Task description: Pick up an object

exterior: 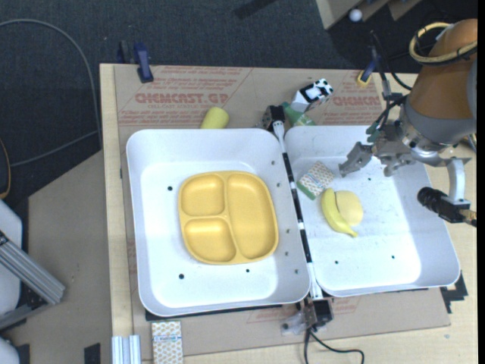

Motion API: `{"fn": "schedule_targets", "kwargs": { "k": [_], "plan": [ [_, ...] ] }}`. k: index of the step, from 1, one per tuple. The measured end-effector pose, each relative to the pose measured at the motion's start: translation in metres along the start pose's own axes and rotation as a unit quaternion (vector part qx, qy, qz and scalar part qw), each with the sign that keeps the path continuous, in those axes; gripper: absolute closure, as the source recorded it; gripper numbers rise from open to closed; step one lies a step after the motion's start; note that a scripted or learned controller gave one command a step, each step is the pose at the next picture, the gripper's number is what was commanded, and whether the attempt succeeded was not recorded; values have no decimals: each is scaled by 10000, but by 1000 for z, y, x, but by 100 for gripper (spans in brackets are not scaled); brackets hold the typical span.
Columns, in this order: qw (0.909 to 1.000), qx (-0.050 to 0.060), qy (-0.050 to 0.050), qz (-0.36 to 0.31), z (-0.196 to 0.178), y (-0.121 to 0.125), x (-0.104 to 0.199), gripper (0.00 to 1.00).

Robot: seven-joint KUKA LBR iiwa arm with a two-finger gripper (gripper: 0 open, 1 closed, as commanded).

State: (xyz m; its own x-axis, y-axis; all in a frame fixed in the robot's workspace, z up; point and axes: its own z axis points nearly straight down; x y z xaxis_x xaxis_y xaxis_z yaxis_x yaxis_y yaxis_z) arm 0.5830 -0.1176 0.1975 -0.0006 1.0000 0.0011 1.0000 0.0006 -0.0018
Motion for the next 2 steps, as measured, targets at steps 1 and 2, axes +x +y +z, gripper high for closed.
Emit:
{"fn": "schedule_targets", "kwargs": {
  "k": [1, 2],
  "plan": [
    [10000, -10, -5, 7, 113, -19, 13, 0],
    [10000, -29, -10, 13, 102, -18, 12, 100]
  ]
}}
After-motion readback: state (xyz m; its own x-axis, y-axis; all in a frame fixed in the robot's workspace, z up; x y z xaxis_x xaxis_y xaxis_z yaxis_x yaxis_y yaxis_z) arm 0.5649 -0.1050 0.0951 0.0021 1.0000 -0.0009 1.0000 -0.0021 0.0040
